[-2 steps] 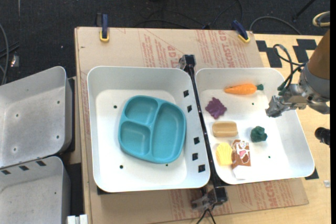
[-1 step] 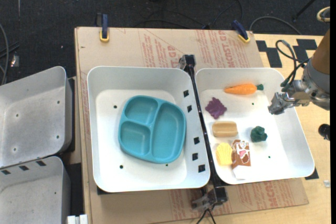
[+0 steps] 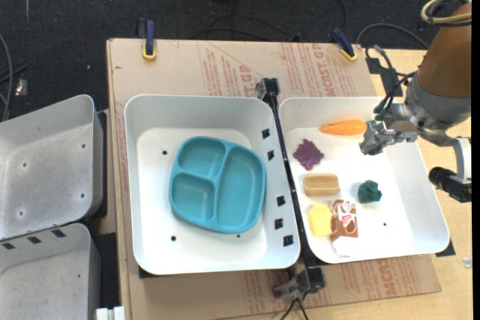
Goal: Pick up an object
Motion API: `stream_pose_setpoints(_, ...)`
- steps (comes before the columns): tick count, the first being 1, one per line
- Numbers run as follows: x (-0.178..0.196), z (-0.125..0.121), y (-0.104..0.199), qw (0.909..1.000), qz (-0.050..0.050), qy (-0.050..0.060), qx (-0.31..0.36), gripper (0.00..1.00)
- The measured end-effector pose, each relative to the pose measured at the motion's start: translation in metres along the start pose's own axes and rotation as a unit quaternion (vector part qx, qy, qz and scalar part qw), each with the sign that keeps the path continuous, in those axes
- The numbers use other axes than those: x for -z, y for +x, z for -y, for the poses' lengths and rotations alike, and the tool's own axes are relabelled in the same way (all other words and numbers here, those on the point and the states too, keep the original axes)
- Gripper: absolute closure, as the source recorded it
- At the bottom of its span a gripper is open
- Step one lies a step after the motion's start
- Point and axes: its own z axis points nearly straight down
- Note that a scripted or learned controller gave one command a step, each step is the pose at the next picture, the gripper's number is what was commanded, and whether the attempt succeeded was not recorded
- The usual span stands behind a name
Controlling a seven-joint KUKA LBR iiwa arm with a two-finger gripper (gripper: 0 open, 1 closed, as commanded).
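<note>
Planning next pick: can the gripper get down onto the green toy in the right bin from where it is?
Probably yes. The gripper hangs just above the green toy, which lies apart from the tan block and the carton, nothing over it.

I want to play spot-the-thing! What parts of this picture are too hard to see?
- Pincer: small and blurry in the camera view, so its fingers can't be read.
- Carrot: its right tip is hidden behind the pincer.
- Arm: cut off by the right edge.
- Carton: print too small to read.
</note>
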Motion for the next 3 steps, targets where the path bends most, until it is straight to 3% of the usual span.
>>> stream_pose_setpoints(3,-0.003,-0.022,0.174,1.0000,-0.001,0.001,0.001,1.00)
